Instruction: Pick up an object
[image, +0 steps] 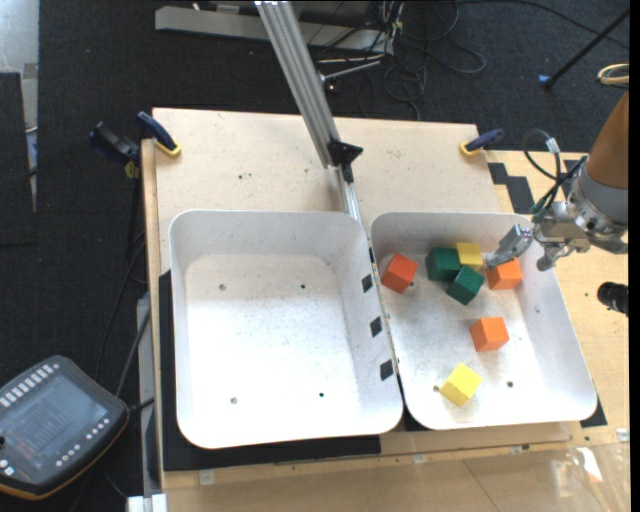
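The right bin (560, 330) holds several small cubes. An orange cube (400, 271) lies near its left wall. Two green cubes (443, 264) (465, 285) and a yellow cube (469, 253) cluster at the back. Another orange cube (505, 273) sits by the back right wall, with a third orange cube (489, 333) in the middle and a yellow cube (460, 384) near the front. My gripper (528, 252) hangs open over the bin's back right corner. Its left fingertip (503, 254) is just above the orange cube by the wall. Nothing sits between the fingers.
The left bin (200, 300) stands beside the right one, sharing a middle rim. A metal pole (305, 80) slants down to the bins' back junction. Clamps (160, 135) (482, 142) grip the board's back corners. A teach pendant (50, 425) lies at the front left.
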